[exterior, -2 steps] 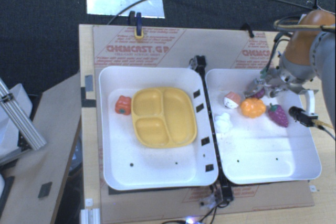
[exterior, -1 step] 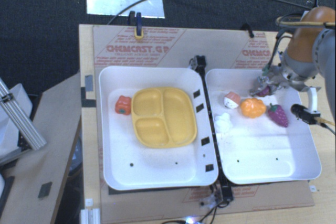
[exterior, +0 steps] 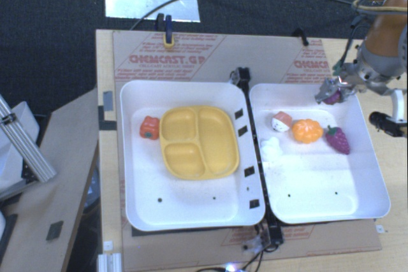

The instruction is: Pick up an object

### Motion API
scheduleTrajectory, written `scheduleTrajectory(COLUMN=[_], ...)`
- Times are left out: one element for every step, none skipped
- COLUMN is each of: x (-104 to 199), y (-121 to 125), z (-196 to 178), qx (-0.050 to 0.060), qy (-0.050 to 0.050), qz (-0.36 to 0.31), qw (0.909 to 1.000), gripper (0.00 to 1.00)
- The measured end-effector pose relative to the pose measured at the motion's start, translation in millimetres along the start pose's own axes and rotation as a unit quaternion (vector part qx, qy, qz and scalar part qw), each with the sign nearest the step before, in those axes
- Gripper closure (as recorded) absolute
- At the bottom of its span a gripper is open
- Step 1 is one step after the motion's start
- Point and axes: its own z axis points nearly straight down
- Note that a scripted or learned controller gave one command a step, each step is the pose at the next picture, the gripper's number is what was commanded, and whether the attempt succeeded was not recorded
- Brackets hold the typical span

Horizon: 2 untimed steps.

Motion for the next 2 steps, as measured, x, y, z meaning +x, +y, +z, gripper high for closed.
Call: scheduleTrajectory(x=[2.4,2.3], y=[7.6,9.1], z=[-64.7,-95.4], qx=[0.000,0.002], qy=[0.000,0.001], qz=[-0.001,0.000], qw=[1.0000,1.0000], gripper=[1.00,1.00])
